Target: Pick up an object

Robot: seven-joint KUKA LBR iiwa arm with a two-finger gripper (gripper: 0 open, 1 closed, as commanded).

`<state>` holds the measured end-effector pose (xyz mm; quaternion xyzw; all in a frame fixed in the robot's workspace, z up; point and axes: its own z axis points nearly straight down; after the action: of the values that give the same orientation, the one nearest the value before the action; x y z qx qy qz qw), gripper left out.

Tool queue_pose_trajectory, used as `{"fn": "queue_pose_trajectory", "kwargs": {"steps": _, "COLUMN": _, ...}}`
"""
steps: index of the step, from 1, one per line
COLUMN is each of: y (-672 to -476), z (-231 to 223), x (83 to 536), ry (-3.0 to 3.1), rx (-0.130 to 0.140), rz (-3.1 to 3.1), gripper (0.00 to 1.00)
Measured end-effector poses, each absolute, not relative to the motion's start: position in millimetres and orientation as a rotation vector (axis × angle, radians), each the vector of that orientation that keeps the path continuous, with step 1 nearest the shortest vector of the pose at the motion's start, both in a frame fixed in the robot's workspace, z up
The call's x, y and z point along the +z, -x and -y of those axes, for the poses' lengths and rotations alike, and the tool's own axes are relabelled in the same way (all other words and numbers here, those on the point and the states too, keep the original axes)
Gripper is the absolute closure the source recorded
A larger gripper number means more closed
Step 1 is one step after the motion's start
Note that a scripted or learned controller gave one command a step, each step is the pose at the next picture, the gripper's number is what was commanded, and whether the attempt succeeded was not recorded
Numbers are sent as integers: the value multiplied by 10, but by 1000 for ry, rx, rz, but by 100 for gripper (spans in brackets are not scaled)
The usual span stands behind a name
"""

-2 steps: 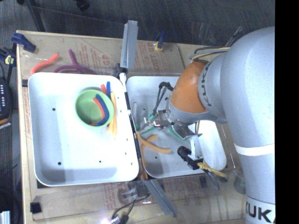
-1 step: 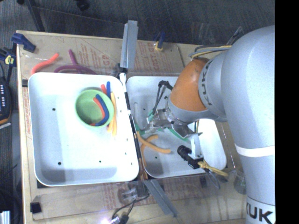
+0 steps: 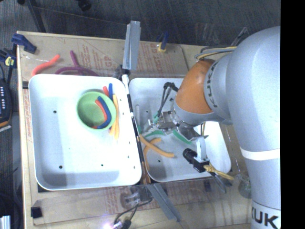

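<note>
Camera view: gripper (image 3: pixel 153 126) sitting low in right bin (image 3: pixel 152 173) near its left wall, w/ jaw state impossible to tell. Orange strip (image 3: pixel 159 150) lying just beside it toward bin's front edge. Green bowl (image 3: pixel 96 110) resting in left bin (image 3: pixel 62 171).

White letters "KU" on the grey arm (image 3: pixel 259 128) (cut off at the lower right corner)

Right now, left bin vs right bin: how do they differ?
The left bin holds a green bowl with colored strips in it; the right bin holds loose items, among them a yellow strip and green pieces. The arm reaches over the right bin, its end effector low inside; nothing hangs over the left bin. Both are shallow, white, side by side.
</note>
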<state>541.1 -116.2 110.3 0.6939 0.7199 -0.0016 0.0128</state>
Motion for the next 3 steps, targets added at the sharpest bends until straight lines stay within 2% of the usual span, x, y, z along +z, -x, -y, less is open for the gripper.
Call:
{"fn": "queue_pose_trajectory", "kwargs": {"steps": 1, "y": -5413, "z": 1141, "x": 1194, "ry": -2160, "rx": -4, "rz": -2253, "gripper": 100}}
{"fn": "queue_pose_trajectory", "kwargs": {"steps": 2, "y": -5410, "z": 1153, "x": 1195, "ry": -2160, "rx": -8, "rz": -2252, "gripper": 0}}
{"fn": "queue_pose_trajectory", "kwargs": {"steps": 3, "y": -5102, "z": 1242, "x": 996, "ry": -2067, "rx": 12, "rz": -2334, "gripper": 0}}
